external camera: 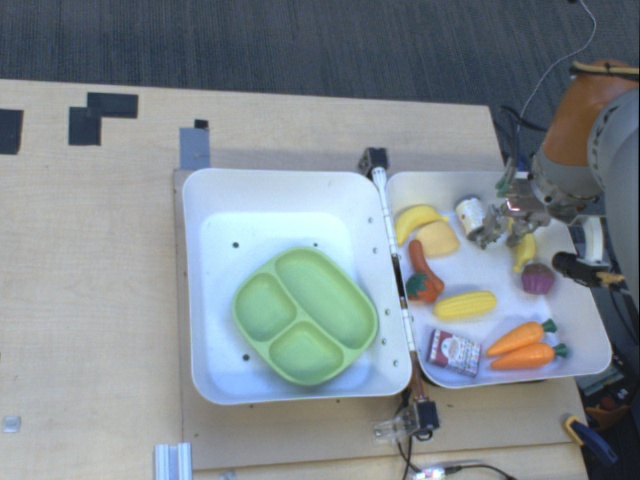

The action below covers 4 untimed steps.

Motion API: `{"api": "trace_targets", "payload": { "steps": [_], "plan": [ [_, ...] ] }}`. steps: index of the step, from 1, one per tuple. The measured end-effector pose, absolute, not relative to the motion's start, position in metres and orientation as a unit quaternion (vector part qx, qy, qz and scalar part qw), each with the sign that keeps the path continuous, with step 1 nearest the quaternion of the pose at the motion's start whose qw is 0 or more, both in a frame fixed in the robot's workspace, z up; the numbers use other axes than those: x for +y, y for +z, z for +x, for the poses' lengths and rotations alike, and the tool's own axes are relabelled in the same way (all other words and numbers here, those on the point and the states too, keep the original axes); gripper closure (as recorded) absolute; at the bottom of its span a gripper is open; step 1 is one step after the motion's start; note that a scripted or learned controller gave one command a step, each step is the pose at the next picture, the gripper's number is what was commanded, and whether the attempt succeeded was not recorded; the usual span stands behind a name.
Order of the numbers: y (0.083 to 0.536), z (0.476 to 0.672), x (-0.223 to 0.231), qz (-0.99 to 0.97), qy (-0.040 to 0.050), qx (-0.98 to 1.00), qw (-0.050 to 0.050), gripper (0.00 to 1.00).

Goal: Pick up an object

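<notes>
Above the right bin [598, 358], the claw [507, 230] hovers beside a small white can [469, 212].

Pale wood worktop [90, 298] with black patches, grey carpet [300, 18] beyond. White bins [200, 268]; the left holds a lime-green tray [305, 316]. On the right: yellow banana [415, 218], yellow corn [465, 305], orange carrots [522, 345], a purple onion [538, 279], a red packet [453, 352].

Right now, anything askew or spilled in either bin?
Nothing spilled or damaged. The green divided plate sits at a slant in the left bin; toy food lies loosely scattered in the right bin, all inside its walls.
</notes>
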State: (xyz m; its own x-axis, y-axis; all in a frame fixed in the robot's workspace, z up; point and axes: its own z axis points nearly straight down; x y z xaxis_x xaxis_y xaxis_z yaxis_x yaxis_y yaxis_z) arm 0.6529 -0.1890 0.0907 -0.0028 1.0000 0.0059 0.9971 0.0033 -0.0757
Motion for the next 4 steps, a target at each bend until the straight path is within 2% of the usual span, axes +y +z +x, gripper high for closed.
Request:
{"api": "trace_targets", "payload": {
  "steps": [1, 2, 4],
  "plan": [
    [0.100, 0.651, -0.189, -0.703, 0.0283, -0.709, 0.032, 1.00],
    [0.086, 0.670, -0.163, -0.705, -0.0012, -0.710, -0.002, 1.00],
    [0.087, 0.670, -0.205, -0.706, -0.0017, -0.709, -0.002, 1.00]
  ]
}}
